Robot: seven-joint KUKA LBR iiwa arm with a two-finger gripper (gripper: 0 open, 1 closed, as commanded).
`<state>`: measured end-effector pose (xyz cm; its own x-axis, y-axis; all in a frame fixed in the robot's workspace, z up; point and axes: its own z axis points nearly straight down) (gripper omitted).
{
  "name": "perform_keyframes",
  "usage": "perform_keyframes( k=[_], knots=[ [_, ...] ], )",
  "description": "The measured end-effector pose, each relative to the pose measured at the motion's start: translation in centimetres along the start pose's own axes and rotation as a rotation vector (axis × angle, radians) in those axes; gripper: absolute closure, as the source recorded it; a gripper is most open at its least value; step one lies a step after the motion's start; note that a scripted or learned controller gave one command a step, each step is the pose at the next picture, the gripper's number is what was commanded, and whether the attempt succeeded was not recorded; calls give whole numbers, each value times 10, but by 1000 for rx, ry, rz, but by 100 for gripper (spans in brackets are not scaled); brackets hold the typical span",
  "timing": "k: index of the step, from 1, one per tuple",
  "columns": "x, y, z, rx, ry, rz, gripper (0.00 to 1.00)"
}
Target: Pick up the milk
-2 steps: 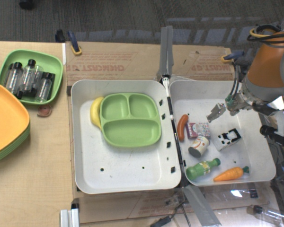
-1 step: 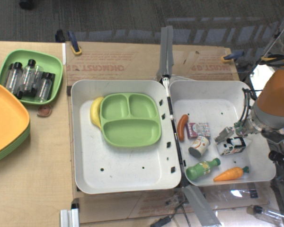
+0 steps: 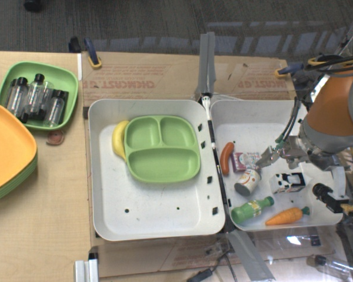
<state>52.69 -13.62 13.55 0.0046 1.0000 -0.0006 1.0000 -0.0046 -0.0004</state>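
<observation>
The milk (image 3: 290, 182) is a small white carton with black cow-like patches, and it is lying on its side on the floor of the right bin (image 3: 247, 113), toward that bin's right side. Nothing is touching it. Just left of the milk, a small tipped can (image 3: 247, 181) is resting, with a pink-and-white packet (image 3: 245, 160) just above that and a red sausage (image 3: 226, 157) further left. Below and left of the milk, a green bottle (image 3: 251, 210) is lying on its side, and directly below the milk an orange carrot (image 3: 286, 216) is lying near the bin's front wall.

The gripper (image 3: 275, 154) is hanging up and left of the milk, close to it but apart from it, with the grey and orange arm (image 3: 335, 113) reaching in from the right. Whether the jaws are open or closed I cannot tell.

Left of the milk's bin, the left bin (image 3: 147, 216) is holding a green 3-section plate (image 3: 162, 148) with a yellow banana (image 3: 118, 140) tucked at its left edge. Further left on the counter (image 3: 35, 234), a green tray (image 3: 38, 96) is carrying small bottles beside stacked orange plates (image 3: 9, 154).
</observation>
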Motion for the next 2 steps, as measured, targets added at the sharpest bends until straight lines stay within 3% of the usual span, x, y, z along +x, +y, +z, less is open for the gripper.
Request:
perform_keyframes(
  k=[1,2],
  knots=[
    [31,34,34,0,0,-356,0],
    [27,-17,44,1,1,-342,0]
  ],
)
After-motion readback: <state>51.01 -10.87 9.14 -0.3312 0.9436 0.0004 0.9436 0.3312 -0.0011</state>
